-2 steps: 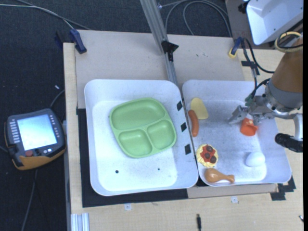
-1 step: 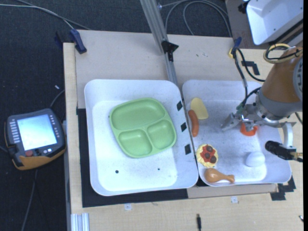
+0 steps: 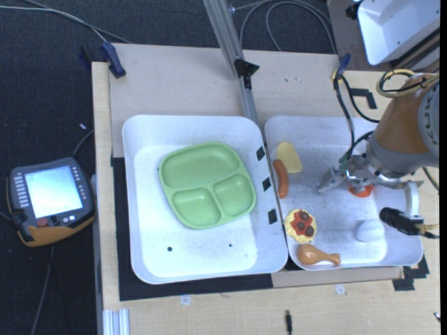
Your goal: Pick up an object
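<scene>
In the right bin (image 3: 318, 128), the gripper (image 3: 347, 181) half hides an orange-red object (image 3: 362, 190); grip unclear.

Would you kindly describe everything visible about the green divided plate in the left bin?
The green divided plate is pale green, apparently plastic, with rounded corners and three compartments: one large section toward the far side and two smaller ones nearer the camera. It lies flat, right side up, slightly rotated, in the left bin. Nothing sits in it, and nothing else touches it.
</scene>
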Tool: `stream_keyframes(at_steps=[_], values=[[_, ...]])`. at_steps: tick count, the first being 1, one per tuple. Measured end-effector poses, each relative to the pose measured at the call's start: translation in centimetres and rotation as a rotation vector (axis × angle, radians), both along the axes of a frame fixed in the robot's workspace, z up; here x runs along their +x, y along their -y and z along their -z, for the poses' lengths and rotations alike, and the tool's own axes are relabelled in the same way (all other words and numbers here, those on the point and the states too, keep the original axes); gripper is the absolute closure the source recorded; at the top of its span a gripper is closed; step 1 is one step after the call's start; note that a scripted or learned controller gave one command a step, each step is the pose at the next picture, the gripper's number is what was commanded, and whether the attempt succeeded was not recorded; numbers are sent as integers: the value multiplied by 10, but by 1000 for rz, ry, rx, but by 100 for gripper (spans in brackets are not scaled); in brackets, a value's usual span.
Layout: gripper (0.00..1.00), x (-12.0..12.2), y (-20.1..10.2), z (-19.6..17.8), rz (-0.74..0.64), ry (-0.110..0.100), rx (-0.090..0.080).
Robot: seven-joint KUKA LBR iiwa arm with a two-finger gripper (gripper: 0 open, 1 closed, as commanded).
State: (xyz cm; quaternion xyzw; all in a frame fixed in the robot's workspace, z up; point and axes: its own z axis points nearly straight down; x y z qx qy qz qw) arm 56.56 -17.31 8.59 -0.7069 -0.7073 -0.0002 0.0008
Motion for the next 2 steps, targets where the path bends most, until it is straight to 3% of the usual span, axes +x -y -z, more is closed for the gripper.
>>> stream_keyframes(at_steps=[1,2], values=[[100,2,2,-14,0,9,-5],[100,4,-2,-77,-1,6,-3]])
